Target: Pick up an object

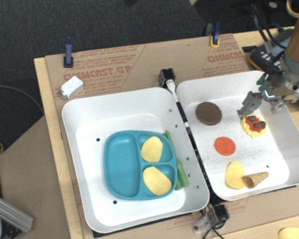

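Observation:
The right bin [293,138] holds several toy foods. A brown disc [208,113] lies at its back and a red disc [225,145] near the middle. A small yellow piece with red topping [253,125] lies to the right. A yellow chip [234,175] and a tan cone [256,179] lie at the front. My gripper [260,105] reaches in from the right and hovers just behind and above the yellow piece with red topping. Its fingers stand apart with nothing between them.
The left bin [83,126] holds a blue divided tray [122,165] with two yellow pieces [152,149] [158,180] in it, and a green strip [178,169] along the tray's right side. A black bar [180,111] runs between the bins. A white block [71,87] lies on the cardboard at the back left.

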You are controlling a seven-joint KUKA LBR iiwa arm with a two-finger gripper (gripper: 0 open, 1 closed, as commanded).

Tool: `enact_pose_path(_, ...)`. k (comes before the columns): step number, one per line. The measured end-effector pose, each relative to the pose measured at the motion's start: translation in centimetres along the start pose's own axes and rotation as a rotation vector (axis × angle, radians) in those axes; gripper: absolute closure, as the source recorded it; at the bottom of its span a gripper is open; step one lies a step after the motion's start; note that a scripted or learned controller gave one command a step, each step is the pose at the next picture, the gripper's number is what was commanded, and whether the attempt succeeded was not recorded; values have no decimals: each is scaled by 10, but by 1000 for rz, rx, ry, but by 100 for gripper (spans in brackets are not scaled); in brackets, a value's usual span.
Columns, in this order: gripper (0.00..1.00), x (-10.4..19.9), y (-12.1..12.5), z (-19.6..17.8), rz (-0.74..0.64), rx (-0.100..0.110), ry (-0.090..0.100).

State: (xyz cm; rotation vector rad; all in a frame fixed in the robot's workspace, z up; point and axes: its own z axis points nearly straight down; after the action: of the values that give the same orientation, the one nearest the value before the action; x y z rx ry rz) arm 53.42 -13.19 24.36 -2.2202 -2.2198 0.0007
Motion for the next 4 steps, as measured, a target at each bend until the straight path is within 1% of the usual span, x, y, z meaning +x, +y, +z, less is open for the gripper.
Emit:
enact_pose_path(1,0,17,-13,-121,-3,-14,-4)
enact_pose_path(2,0,12,-2,-302,-2,-25,-7)
enact_pose_path(3,100,13,-1,-303,-1,-10,-5)
enact_pose_path(4,100,-45,-48,-246,6,3,-1)
